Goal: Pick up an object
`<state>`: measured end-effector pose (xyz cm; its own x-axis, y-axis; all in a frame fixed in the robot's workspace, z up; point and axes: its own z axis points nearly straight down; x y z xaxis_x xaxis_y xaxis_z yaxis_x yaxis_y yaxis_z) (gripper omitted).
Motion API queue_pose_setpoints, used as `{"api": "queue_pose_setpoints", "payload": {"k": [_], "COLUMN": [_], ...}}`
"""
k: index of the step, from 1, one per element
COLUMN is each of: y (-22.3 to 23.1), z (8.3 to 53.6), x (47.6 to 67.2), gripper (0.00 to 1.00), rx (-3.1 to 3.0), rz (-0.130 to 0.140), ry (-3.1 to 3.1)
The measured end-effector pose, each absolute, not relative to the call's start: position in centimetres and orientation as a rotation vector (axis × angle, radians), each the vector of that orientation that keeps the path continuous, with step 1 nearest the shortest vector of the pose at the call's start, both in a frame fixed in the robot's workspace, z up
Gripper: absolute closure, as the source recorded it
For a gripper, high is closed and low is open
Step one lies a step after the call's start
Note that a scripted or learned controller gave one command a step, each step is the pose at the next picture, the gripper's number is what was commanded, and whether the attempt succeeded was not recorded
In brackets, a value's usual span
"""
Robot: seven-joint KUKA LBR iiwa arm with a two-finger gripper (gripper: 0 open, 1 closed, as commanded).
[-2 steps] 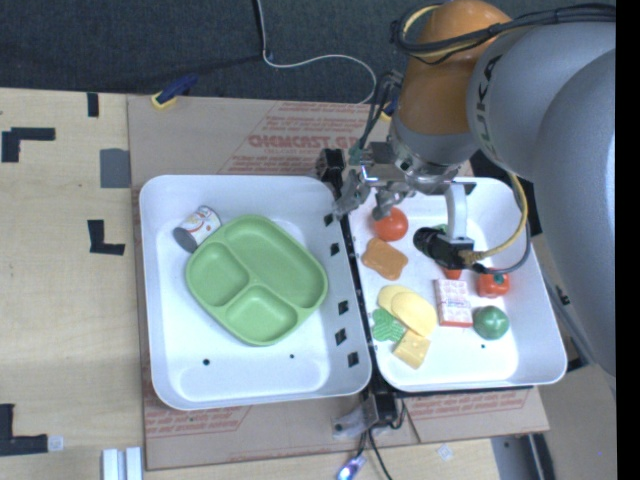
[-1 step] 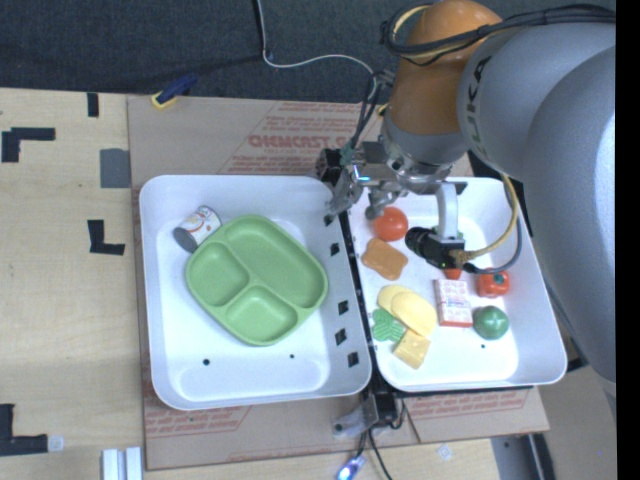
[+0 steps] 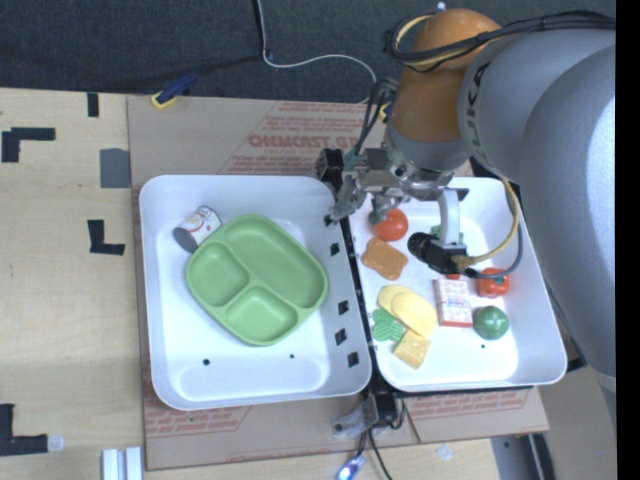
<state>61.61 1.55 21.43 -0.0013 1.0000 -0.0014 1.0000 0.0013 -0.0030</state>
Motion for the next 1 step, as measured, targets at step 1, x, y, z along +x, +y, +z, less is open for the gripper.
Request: {"api": "queue_pose_setpoints", "payload": {"k": [1], "y": [1.21], "z": [21.58], "x": [61.67], "gripper": [1.0], "rx": [-2.219], "rz": [0.003], "ry": [-2.223]}}
